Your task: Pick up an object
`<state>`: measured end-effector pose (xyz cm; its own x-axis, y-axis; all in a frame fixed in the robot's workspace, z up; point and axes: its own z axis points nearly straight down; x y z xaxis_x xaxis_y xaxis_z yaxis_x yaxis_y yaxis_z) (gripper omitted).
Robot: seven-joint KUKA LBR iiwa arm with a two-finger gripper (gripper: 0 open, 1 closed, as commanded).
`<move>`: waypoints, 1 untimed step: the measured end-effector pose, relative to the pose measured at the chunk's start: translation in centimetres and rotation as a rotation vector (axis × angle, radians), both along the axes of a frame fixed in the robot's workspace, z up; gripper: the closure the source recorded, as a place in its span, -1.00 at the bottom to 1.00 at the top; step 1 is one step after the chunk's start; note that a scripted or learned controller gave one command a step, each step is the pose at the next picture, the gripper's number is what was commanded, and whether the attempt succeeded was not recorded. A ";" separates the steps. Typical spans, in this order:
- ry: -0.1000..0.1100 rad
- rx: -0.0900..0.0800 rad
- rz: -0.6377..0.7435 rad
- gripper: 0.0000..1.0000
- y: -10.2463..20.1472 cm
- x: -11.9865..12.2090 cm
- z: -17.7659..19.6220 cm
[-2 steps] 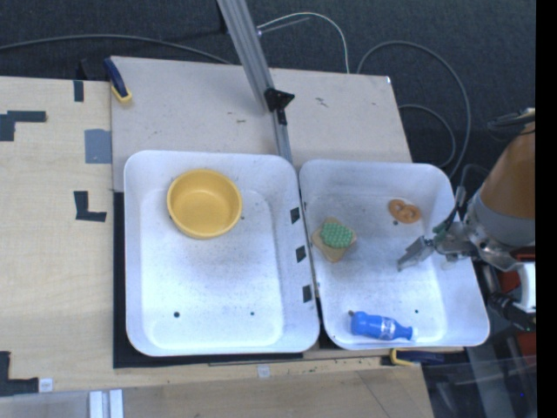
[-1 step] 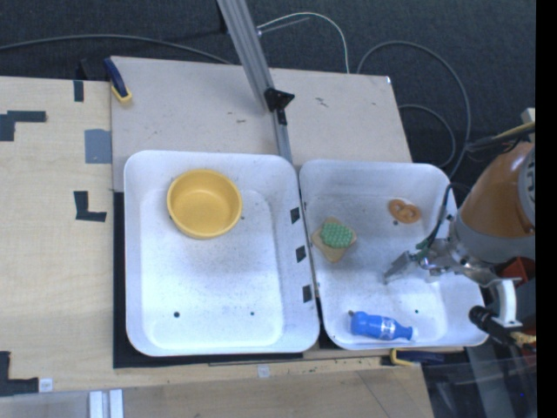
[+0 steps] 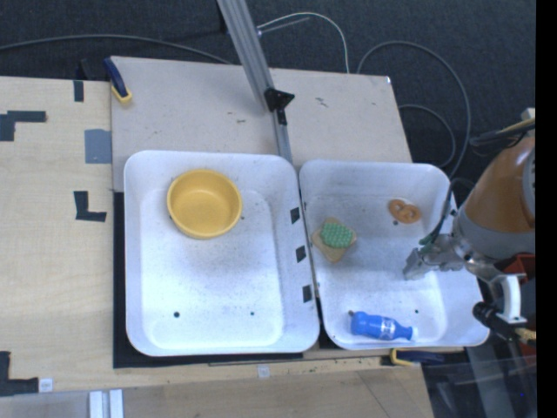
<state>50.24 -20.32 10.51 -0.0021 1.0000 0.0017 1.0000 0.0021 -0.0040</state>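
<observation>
The right bin [image 3: 374, 179] holds three things: a green-topped tan sponge [image 3: 335, 237] at its left side, a small orange-brown pretzel-like piece [image 3: 403, 210] toward the back right, and a blue bottle [image 3: 379, 326] lying on its side near the front edge. My gripper [image 3: 418, 262] hangs over the right part of this bin, between the pretzel piece and the bottle and touching neither. Nothing shows between its fingers.
A yellow bowl [image 3: 204, 202] stands in the back left of the left bin [image 3: 144, 320]. A grey metal pole [image 3: 252, 46] slants down to the divider between the bins. Cables [image 3: 418, 85] loop on the dark floor behind the right bin.
</observation>
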 end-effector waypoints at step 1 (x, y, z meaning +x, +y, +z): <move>-0.008 -0.003 0.000 1.00 0.0 -0.1 6.3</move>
